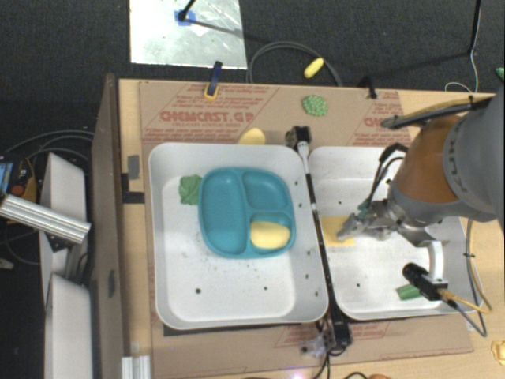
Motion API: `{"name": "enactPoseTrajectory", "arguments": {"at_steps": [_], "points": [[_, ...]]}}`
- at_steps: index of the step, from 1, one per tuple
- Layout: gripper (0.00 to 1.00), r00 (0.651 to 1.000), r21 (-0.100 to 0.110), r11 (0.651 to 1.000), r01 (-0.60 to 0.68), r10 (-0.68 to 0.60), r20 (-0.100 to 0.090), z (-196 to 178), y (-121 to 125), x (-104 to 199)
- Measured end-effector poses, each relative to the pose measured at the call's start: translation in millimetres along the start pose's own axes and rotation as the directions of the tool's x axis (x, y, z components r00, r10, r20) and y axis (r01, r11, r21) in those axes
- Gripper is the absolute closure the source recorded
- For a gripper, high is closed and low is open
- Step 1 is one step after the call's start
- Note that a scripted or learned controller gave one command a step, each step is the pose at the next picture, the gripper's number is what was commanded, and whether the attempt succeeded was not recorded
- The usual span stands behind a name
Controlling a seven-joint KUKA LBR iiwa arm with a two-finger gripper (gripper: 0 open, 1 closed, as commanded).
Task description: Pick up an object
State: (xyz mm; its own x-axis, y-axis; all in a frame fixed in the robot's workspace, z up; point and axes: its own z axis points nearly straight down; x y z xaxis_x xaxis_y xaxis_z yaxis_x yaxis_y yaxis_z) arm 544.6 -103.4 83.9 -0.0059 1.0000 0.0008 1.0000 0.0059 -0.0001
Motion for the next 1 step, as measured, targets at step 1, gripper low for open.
{"name": "enactPoseTrajectory", "arguments": {"at_steps": [1], "points": [[0.00,1.000,0.000,1.000,-0.004,0.004,0.000,0.0,-1.9,0.5]]}}
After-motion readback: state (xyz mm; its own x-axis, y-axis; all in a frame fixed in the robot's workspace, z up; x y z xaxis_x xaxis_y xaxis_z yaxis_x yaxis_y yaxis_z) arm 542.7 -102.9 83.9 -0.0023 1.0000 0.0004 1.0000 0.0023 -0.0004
